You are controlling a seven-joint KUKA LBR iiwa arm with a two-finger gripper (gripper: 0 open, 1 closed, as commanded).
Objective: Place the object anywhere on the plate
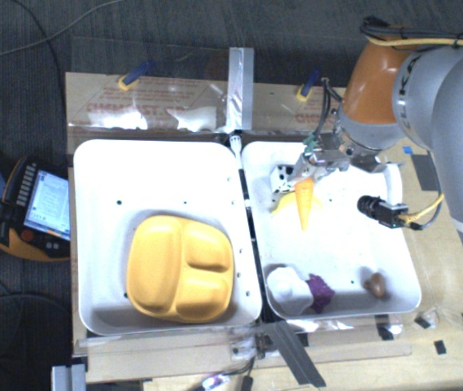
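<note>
Nothing lies on the yellow divided plate [181, 267] in the left bin [101, 169]; the orange toy carrot [304, 204] is in the right bin [353, 251], its broad end just under the gripper [311, 168], and whether the claw is clamped on it cannot be told, so the carry across and the placing look left to do.

Orange cone-shaped toy carrot [304, 204] in right white bin [394, 255], tip toward the near edge.
Yellow divided plastic plate [180, 267] lies flat in left white bin [109, 177].

arm [447, 96]: smooth grey casing, upper right of frame | orange band [373, 88]: glossy, rounded, above wrist | thin dark cables [326, 114] by wrist | gripper [308, 163]: small, dark metal
</note>
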